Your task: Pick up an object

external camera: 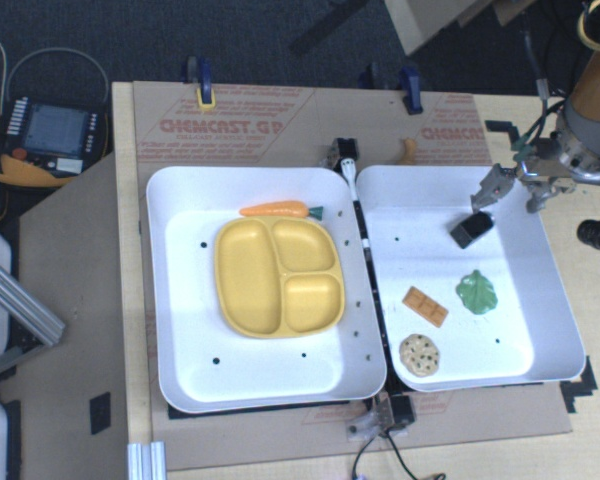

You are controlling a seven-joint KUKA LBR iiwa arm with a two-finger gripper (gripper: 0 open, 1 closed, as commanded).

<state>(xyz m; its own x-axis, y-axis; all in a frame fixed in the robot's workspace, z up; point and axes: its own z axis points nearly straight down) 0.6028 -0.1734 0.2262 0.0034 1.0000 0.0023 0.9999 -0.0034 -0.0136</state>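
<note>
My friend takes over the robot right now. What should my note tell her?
Gripper: above the right white bin's far corner, no object seen in it.
Right bin: green leafy toy, brown rectangular cracker, round speckled cookie.
Left white bin: orange toy carrot beside the yellow divided plate.
Done: nothing lifted.
Left: pick up one object; the green toy looks nearest.

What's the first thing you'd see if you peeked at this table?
The big yellow divided plate jumps out first, sitting in the middle of the left bin, with an orange toy carrot lying along its far edge. Next you'd spot the little snacks in the right bin: a round cookie near the front, a brown cracker just behind it, and a green leafy piece beside that.
</note>
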